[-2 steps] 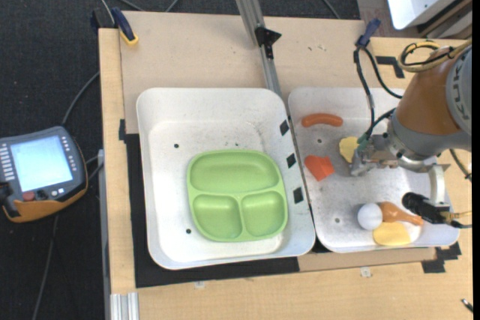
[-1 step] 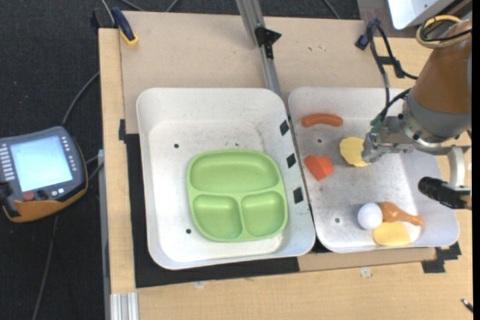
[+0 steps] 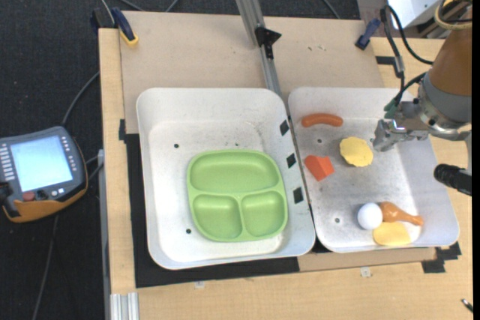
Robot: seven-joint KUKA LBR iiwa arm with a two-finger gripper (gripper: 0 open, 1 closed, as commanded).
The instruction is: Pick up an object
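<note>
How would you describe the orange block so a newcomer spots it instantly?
Start at the right white bin, the one without the green divided plate. Along its left side, below the sausage and left of the yellow lumpy piece, sits the orange block. It is the only angular, flat-faced item there; its neighbours are all rounded.

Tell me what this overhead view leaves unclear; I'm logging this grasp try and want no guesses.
- Gripper: fingers too small and dark in the camera view to tell how they stand, or whether they touch the yellow piece.
- Arm: cut off by the right edge.
- Yellow item at the right bin's near edge: partly covered by the orange drumstick-like toy.
</note>
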